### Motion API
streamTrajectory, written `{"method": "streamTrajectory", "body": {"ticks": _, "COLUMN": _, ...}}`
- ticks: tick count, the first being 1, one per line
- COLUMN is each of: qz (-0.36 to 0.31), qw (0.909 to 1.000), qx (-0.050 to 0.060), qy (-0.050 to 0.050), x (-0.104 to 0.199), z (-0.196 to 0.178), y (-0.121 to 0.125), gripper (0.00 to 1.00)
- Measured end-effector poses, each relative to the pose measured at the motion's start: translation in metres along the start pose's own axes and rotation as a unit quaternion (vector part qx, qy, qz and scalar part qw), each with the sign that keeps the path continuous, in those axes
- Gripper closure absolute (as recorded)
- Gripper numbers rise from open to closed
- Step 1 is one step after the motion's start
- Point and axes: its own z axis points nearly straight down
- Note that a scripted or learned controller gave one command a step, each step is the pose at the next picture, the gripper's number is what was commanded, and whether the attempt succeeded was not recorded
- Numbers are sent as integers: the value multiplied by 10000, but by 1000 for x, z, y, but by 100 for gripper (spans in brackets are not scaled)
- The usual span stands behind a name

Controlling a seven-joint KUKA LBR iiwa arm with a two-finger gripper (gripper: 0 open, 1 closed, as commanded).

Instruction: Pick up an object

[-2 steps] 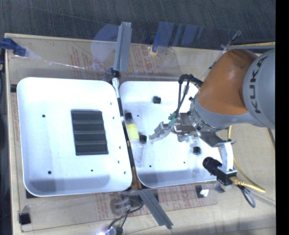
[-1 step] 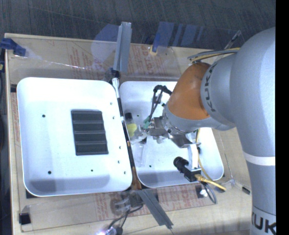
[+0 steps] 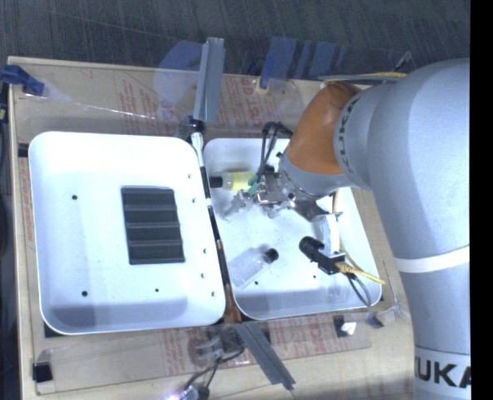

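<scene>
Over the right bin (image 3: 288, 302), the arm (image 3: 413, 165) comes in from the right and covers most of that bin's far right part. Its grey body also runs off the bottom of the view. Gripper (image 3: 261, 193) sits low in the bin's far left quarter, a tangle of metal and cables from my angle. I can't tell whether it's open or closed, or whether it grips anything.

Just left of it, touching or nearly so, lies a yellow-green item (image 3: 239, 179). It's small and washed out against the white, so I can't name it. A small dark-capped piece (image 3: 216, 182) sits beside that, close to the bin's left wall, too small to make out.

Nearer to me, well clear of the gripper, a clear bottle (image 3: 250, 265) lies on its side on the bin floor, dark cap toward the right. Its body is see-through and hard to trace. Whatever lies under the wrist and orange band (image 3: 317, 136) is hidden.

Left bin (image 3: 62, 223) is fully in view. One dark ribbed block (image 3: 153, 225) lies flat near its middle, long side running away from me, apart from all walls. Glare on both bin floors eats fine detail.
</scene>
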Motion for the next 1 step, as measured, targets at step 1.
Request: {"method": "streamTrajectory", "body": {"ticks": 1, "qz": 31, "qw": 10000, "qx": -17, "qy": -4, "x": -37, "z": -15, "y": 64, "gripper": 0}}
